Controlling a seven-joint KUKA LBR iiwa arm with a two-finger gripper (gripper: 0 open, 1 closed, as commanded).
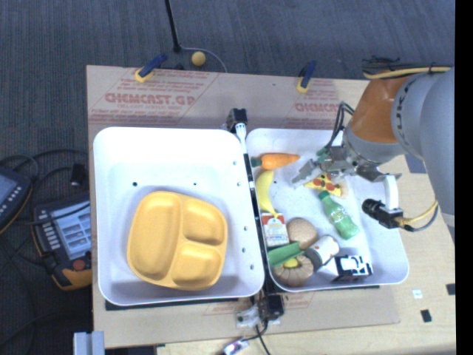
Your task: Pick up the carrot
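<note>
Arm over the right bin, carrot lying free at that bin's top left.

The left bin [111, 198] holds a yellow tray [177, 239] with three compartments. In the right bin [392, 268], the carrot [279, 160] lies along the top left corner, just above a banana [264, 191] that runs down the left wall. Below sit a small carton [276, 231], a brown round thing [301, 231] and more clutter. Right of the carrot, the gripper [319, 170] hangs low over a red-and-yellow item [330, 186], apart from the carrot; whether its fingers are spread or pressed together cannot be told. A green bottle [339, 217] lies just below.
</note>
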